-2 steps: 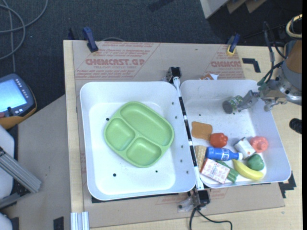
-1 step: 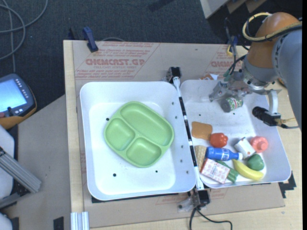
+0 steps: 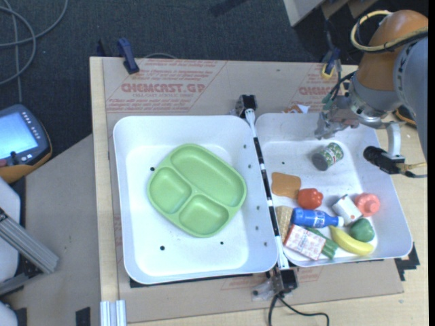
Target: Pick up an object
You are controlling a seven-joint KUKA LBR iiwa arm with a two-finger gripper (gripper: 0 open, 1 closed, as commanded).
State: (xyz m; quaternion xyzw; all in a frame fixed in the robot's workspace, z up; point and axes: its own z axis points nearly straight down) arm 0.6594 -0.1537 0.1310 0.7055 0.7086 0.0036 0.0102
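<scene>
Surface [image 3: 183, 80]: a brown board printed with red lettering, on which two shallow white bins are carried side by side.

Left bin [image 3: 129, 202]: occupied by one green divided plate [image 3: 197, 189], lying flat near the middle.

Right bin [image 3: 292, 131]: the stock for picking is held here. Most pieces are crowded at the near end, touching or overlapping: a yellow banana [image 3: 350, 240], a blue bottle [image 3: 315, 219], a red-and-white packet [image 3: 304, 241], an orange slab [image 3: 286, 183], a red tomato-like piece [image 3: 310, 198], a green round piece [image 3: 363, 229], a pink piece [image 3: 368, 203] and a white piece [image 3: 346, 209].

Arm [image 3: 391, 53]: grey with an orange band, brought in from the right over the far end of the right bin.

Small can [image 3: 328, 155]: green-labelled, lying on its side, well apart from the cluster and just below the tool. It is judged the candidate in hand.

Tool [image 3: 331, 129]: poised close above the can; nothing is seen held. Whether it is spread or closed cannot be told.

Handling note: a straight descent centred over the can is advised, with the closing line set across its round body, since a can on its side may be expected to roll if struck off-centre. The bin's far wall is near and should be cleared.
</scene>
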